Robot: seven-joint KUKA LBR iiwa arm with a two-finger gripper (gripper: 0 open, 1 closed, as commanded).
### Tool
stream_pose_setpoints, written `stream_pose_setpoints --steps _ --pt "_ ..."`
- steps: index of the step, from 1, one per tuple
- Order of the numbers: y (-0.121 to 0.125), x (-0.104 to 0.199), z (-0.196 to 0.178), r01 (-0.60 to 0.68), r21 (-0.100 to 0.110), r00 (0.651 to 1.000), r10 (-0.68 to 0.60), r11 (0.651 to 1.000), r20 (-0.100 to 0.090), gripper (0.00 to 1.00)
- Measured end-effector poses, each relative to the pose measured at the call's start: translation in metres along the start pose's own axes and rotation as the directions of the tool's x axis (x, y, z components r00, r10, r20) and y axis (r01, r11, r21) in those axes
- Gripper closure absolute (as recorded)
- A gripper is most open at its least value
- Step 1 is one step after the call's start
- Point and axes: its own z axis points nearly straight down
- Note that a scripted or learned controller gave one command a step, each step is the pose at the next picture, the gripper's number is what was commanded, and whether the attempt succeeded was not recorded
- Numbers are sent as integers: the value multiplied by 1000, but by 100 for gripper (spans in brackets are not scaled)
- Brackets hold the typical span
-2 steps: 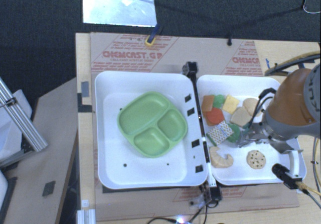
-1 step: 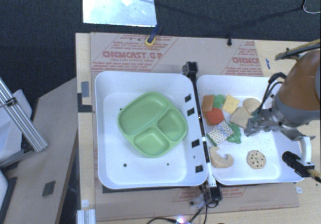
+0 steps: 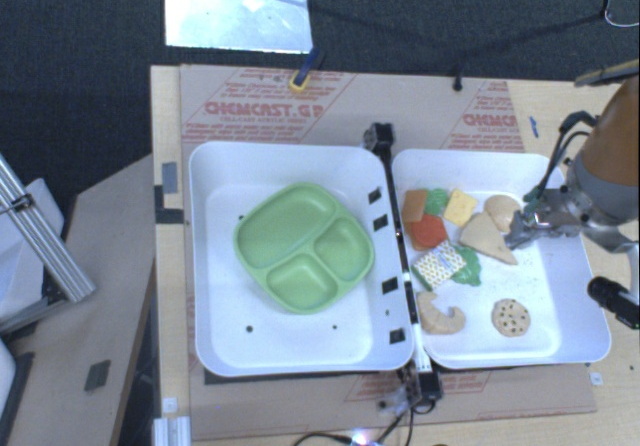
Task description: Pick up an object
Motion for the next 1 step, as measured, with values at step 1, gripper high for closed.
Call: stream_pose_setpoints --steps 1 --pt "1 0 -12 0 0 1000 0 1000 0 100"
